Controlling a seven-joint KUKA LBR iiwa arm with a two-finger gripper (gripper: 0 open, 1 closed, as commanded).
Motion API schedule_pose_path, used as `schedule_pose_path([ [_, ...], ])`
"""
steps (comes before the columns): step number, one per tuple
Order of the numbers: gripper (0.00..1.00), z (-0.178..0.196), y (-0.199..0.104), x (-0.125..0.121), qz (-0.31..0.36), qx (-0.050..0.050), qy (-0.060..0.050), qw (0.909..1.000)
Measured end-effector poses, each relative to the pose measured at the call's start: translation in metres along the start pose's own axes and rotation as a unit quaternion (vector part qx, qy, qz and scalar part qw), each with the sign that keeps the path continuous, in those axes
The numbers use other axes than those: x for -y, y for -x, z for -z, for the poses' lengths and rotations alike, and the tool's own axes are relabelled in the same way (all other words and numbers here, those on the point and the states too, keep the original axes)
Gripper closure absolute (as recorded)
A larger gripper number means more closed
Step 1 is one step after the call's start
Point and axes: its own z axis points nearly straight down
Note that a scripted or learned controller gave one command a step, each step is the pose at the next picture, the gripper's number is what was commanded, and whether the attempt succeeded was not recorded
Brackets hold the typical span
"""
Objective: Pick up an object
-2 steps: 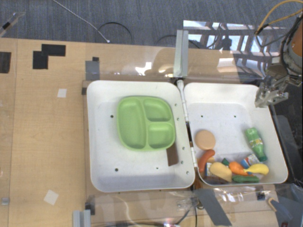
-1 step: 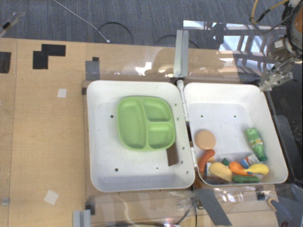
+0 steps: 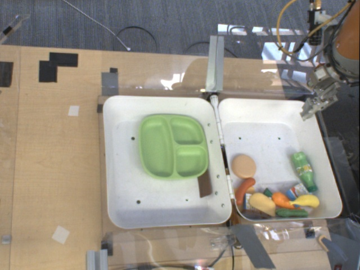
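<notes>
The pincer (image 3: 318, 101) is seen at the upper right of the frame, over the right bin's (image 3: 270, 122) far corner (whether open or shut cannot be told). Toys are heaped at that bin's lower edge: a green bottle (image 3: 302, 170), a tan disc (image 3: 244, 165), a carrot (image 3: 283, 199).

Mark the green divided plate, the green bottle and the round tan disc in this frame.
green divided plate (image 3: 169, 148): camera view, on its long left compartment.
green bottle (image 3: 303, 169): camera view, middle of its body, right bin.
round tan disc (image 3: 244, 166): camera view, centre of its top face, right bin.
</notes>
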Motion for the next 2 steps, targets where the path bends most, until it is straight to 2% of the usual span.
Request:
schedule_pose_path([
  [1,1.0,0.016,0.001,0.003,-0.002,0.0,-0.006,1.0],
  [2,1.0,0.034,0.005,0.002,0.111,-0.001,-0.002,0.9938],
])
